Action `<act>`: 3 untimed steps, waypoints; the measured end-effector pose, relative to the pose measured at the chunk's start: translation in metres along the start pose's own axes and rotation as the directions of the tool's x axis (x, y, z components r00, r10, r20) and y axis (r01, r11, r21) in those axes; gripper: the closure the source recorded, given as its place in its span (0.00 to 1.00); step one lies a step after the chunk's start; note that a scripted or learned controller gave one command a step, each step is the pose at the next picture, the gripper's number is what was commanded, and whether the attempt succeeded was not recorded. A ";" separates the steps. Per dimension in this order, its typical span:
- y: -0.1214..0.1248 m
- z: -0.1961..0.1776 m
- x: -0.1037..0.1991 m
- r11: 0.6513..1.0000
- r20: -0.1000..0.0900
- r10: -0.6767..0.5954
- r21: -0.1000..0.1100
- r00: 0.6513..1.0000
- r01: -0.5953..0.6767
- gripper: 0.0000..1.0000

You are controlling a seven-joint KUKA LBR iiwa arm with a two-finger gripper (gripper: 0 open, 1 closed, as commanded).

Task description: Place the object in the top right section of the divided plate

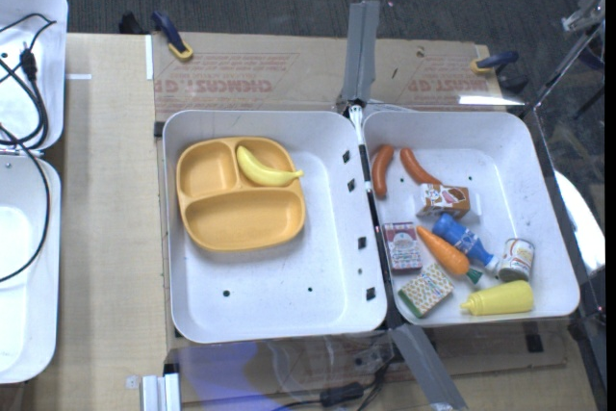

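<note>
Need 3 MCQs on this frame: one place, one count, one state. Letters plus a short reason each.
1. Where does the banana lie?
A. in the right bin
B. in the top right section of the divided plate
C. on the cardboard behind the bins

2. How many sausages lie in the right bin?
A. two
B. four
C. none

3. How does the yellow mustard bottle sit?
A. upright in the left bin
B. on the plate
C. on its side in the right bin

Answers:
1 B: the banana rests inside the plate's upper right section, its tip over the rim.
2 A: one sausage and another lie side by side near the bin's far left part.
3 C: it lies flat near the front edge, nozzle pointing left.
</note>
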State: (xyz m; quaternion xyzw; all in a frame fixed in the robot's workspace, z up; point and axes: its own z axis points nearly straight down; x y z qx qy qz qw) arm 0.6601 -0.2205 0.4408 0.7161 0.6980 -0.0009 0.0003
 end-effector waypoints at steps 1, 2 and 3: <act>-0.001 0.000 0.001 0.998 -0.001 0.067 0.001 0.998 -0.067 0.00; -0.067 0.087 0.021 0.995 -0.002 -0.096 0.002 0.995 0.096 0.00; -0.086 0.000 -0.004 0.980 0.000 -0.197 0.000 0.980 0.197 0.00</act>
